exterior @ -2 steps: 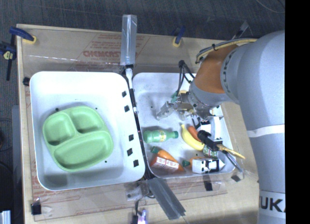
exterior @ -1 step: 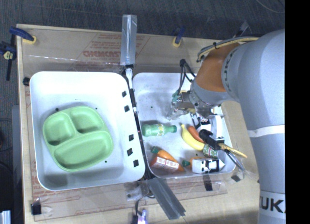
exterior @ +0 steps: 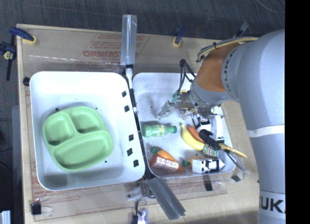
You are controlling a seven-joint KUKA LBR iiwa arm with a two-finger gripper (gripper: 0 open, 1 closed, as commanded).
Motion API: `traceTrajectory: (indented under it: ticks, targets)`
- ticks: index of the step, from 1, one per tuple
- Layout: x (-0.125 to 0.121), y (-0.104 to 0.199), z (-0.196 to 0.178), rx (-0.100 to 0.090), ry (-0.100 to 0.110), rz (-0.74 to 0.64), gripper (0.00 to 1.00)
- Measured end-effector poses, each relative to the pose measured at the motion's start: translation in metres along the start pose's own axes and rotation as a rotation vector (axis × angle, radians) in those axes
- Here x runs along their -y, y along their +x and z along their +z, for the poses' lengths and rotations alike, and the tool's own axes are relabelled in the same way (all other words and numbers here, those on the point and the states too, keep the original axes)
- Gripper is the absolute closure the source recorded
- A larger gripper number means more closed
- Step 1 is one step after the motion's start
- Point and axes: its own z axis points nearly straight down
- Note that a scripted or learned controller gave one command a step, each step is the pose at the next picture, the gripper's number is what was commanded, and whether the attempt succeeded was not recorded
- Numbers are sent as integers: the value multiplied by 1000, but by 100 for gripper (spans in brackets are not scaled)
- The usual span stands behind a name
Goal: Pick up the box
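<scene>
My gripper [exterior: 167,110] hovers in the right bin [exterior: 145,85], fingers spread, above the green bottle [exterior: 158,130]; the box [exterior: 164,164] lies apart.

Robot lab, clamped wooden bench [exterior: 72,43], two white bins [exterior: 36,121], industrial arm [exterior: 261,102]

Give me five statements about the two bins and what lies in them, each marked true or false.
1. The green tray lies in the left bin. True.
2. The banana lies in the left bin. False: it is in the right bin.
3. The green bottle lies on its side. True.
4. The gripper hangs over the green tray. False: it is over the right bin.
5. The carrot lies at the right bin's near end. True.
</scene>
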Motion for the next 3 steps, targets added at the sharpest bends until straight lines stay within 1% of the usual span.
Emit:
traceTrajectory:
  ticks: [1, 2, 3]
  targets:
    - [0, 0, -7, 0, 4, -5, 100]
    - [0, 0, -7, 0, 4, -6, 0]
    - [-72, -7, 6, -1, -3, 75, 0]
